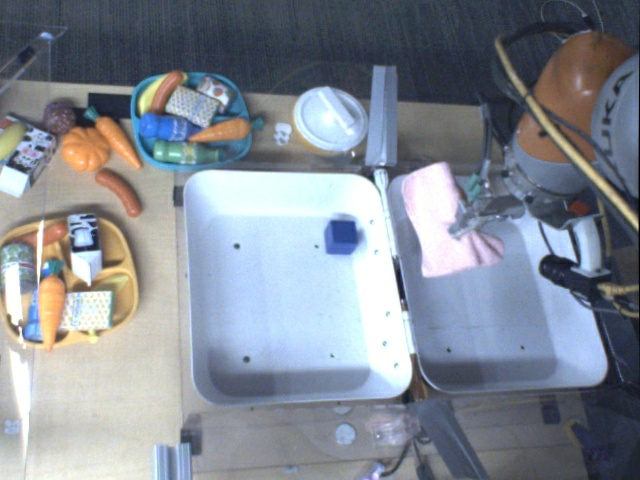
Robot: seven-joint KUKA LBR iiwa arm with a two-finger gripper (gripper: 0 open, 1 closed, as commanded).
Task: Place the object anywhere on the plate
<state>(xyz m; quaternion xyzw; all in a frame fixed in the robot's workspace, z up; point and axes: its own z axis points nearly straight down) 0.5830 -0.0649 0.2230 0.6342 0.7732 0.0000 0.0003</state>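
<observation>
A pink cloth (438, 218) lies rumpled in the right bin (520, 353), against its far left side. My gripper (474, 218) is down at the cloth's right edge, where the fabric is bunched up between its fingers, and it is shut on the cloth. A small blue cube (342, 236) sits in the left bin (270, 338), toward its far right. A round white plate (331, 119) rests on the bench just beyond the left bin.
A blue bowl of toy food (190, 120) stands at the back left and a yellow tray of toys (68, 280) at the far left. Loose toy vegetables (100, 150) lie between them. A metal divider (381, 118) rises between the bins.
</observation>
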